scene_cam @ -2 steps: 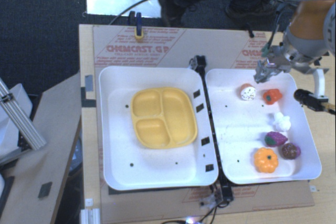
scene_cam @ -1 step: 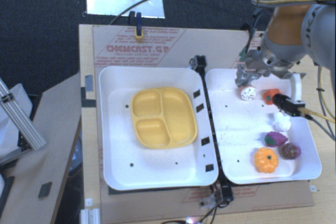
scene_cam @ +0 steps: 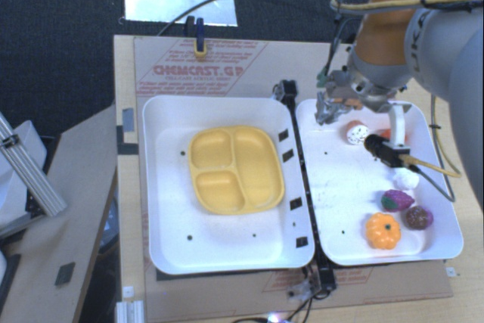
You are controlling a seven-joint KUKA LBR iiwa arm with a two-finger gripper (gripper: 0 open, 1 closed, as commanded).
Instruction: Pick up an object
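Speckled egg (scene_cam: pixel 356 135) near pincer (scene_cam: pixel 326 116); orange piece (scene_cam: pixel 383 134) half-hidden.

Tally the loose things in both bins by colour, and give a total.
Yellow: 1, a divided tray
White: 2, a speckled egg and a lump
Purple with green: 1, a fruit
Dark red: 1, a ball
Orange: 1, a pumpkin
Total: 6
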